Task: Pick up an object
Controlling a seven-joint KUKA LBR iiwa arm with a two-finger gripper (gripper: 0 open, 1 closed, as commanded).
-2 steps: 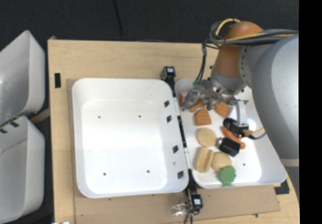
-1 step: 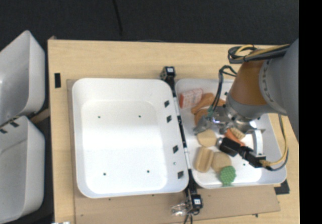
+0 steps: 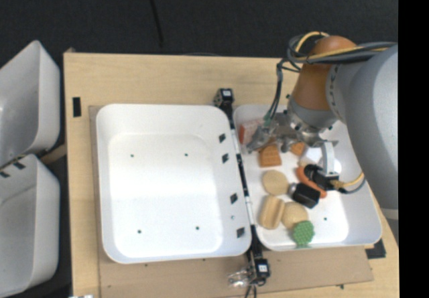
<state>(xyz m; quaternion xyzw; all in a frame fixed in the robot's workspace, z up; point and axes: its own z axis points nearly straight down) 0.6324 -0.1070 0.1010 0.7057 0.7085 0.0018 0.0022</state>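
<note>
Gripper (image 3: pixel 268 134) low in right bin (image 3: pixel 355 223) over orange block (image 3: pixel 270 156), can't tell finger state; crowded pieces could cause a miss.

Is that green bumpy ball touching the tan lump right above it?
Touching, as far as the camera view shows: the green ball sits pressed against the lower edge of the tan lump in the right bin, with no white floor between them.
</note>
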